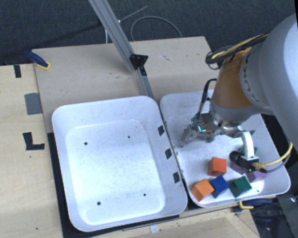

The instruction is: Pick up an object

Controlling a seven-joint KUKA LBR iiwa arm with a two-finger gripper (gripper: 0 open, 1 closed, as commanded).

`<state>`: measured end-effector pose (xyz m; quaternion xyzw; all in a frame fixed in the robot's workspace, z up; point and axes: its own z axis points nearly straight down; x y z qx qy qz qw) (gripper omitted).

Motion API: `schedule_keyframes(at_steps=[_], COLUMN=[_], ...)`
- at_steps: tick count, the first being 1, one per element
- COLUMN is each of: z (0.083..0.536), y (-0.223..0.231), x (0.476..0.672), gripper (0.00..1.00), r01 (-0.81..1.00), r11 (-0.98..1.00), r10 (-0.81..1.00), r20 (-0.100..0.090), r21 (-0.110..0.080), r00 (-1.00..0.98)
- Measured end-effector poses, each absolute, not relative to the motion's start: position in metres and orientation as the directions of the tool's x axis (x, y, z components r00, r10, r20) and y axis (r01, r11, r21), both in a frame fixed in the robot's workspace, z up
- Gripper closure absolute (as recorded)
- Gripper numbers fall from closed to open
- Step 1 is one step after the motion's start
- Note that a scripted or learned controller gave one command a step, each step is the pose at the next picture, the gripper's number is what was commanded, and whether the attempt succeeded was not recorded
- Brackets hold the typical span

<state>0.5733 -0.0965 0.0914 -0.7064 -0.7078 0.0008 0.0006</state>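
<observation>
Blocks are gathered in the near part of the right bin. An orange cube is set on the far side of the group. Nearer than it, a row is formed from left to right by an orange block, a blue block and a green block. The blue block is seen touching the orange block on its left, and the orange cube is placed just beyond it.

The tool is held over the left part of the same bin, close to the wall shared with the left bin, and is pointed towards the left. It is kept apart from the blocks, which lie nearer and to its right. No block is seen in its grasp. Whether it is open or closed cannot be told from this slanted view.

The arm is brought in from the right, above the far right part of the right bin. Both bins are carried side by side on the pale worktop. A metal rail is run from the far edge down towards the gap between the bins, with a black clamp fixed on it.
</observation>
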Motion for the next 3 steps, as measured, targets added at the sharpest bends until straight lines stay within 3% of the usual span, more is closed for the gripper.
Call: schedule_keyframes(at_steps=[2, 3], z=[0.091, 0.092], y=[-0.097, -0.12], x=[0.573, 0.583], gripper=[0.0, 0.0], r01=[1.0, 1.0], r11=[0.002, 0.0], r10=[1.0, 1.0], r20=[-0.001, -0.001], r21=[-0.002, -0.001], r00=[-0.002, 0.0])
